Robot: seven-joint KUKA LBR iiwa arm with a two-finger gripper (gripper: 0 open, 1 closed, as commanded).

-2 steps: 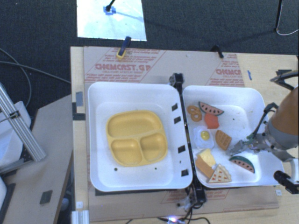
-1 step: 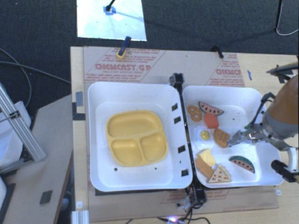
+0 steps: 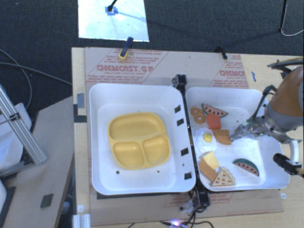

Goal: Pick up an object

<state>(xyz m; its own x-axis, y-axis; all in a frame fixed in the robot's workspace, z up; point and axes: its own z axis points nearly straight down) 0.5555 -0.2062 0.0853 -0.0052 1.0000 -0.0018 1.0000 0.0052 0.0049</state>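
Two white bins sit on my worktop; the right bin keeps the toy food together for picking. My pincer hangs low beside the toast piece, presumably lining up on it; I cannot tell its state.

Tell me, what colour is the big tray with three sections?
Yellow. The tray shows clearly in the camera view.

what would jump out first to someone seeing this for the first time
The big yellow divided tray sitting alone in the left bin draws the eye first. Next comes the cluster of toy food in the right bin: two watermelon slices, a fried egg and a cheese wedge. The arm's tool hovers by them.
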